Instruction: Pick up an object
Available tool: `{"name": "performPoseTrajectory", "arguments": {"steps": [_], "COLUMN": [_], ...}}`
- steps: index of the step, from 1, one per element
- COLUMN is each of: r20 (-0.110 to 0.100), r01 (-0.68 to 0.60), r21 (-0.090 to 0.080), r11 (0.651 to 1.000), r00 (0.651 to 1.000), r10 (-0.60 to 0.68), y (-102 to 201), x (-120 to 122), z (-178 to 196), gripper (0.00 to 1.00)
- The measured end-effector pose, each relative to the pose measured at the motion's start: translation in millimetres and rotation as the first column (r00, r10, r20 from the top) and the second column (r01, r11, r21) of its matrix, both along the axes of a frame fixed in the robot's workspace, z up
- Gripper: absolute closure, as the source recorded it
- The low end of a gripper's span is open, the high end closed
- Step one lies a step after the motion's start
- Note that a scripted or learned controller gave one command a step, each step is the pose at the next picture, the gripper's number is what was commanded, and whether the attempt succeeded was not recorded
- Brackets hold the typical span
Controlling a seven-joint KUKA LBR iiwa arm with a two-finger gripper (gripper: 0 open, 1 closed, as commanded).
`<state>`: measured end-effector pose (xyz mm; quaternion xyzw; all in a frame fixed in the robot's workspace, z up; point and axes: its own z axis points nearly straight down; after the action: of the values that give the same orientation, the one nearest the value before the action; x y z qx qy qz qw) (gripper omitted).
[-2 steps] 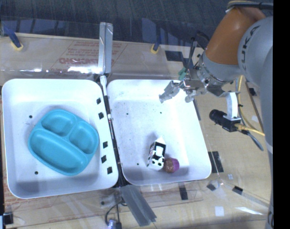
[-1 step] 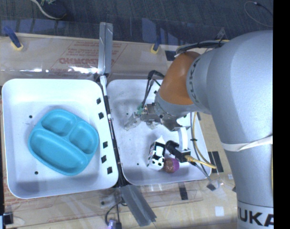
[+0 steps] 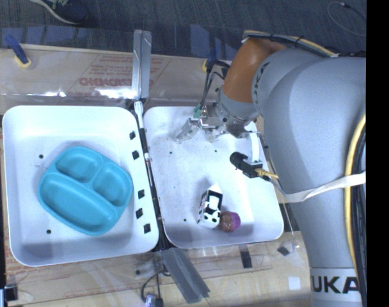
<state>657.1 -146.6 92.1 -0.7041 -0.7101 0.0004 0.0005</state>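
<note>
A black-and-white patterned toy [image 3: 210, 208] lies near the front of the right bin [image 3: 175, 197]. A small purple ball [image 3: 230, 221] touches its right side. My gripper [image 3: 199, 130] hangs over the far end of the right bin, well behind both objects. Its fingers are spread apart and it is open, with nothing between them. The grey arm with its orange band [image 3: 246, 75] comes in from the right and covers the bin's far right corner.
The left bin [image 3: 22, 133] holds a blue divided plate [image 3: 86, 189] that takes up most of its floor. A raised divider [image 3: 146, 171] separates the two bins. The arm's bulk overhangs the right bin's right wall.
</note>
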Motion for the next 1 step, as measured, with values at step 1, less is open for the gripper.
{"name": "performPoseTrajectory", "arguments": {"steps": [1], "r20": [-0.003], "r01": [0.001], "r21": [0.0], "r11": [1.0], "r00": [1.0], "r10": [-0.001], "y": [57.3], "x": [-76.6], "z": [-0.9], "gripper": [0.0]}}
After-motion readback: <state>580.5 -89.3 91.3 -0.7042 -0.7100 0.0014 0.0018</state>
